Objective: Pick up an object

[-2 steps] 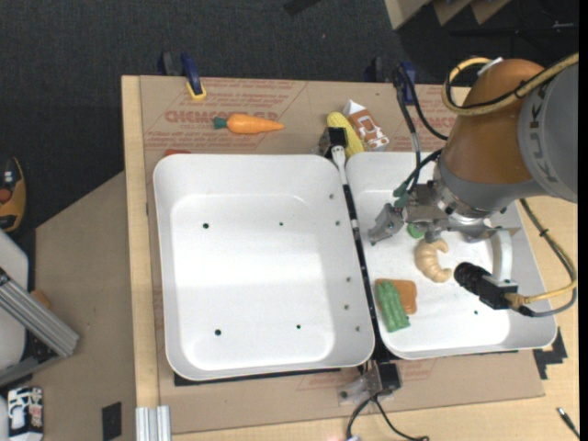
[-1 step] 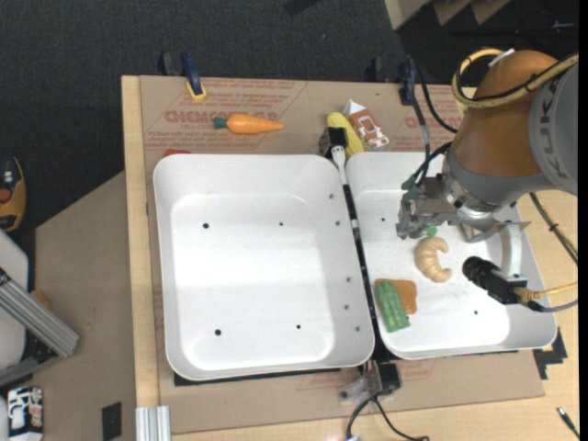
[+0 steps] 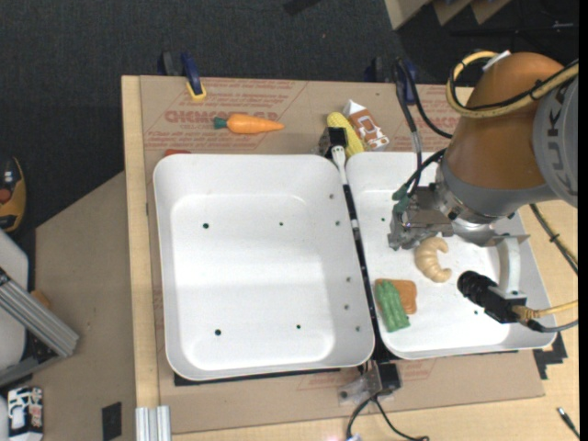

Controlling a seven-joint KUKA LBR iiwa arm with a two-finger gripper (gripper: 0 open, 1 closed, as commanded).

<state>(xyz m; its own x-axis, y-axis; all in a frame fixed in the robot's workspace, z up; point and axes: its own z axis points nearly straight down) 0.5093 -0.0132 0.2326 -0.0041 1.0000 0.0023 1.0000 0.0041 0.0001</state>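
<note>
Cardboard-topped bench under you carries two bins, and your gripper (image 3: 415, 231) hangs low in the right bin (image 3: 372, 186) just above the croissant (image 3: 432, 258), presumably lined up for a grab, though whether it has closed you cannot tell.

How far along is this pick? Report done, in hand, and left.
Done: the gripper is down in the right bin, right above the croissant.
In hand: nothing visibly lifted; the croissant lies on the bin floor.
Left: grasp and lift. The green piece and orange piece lie untouched nearby.
</note>
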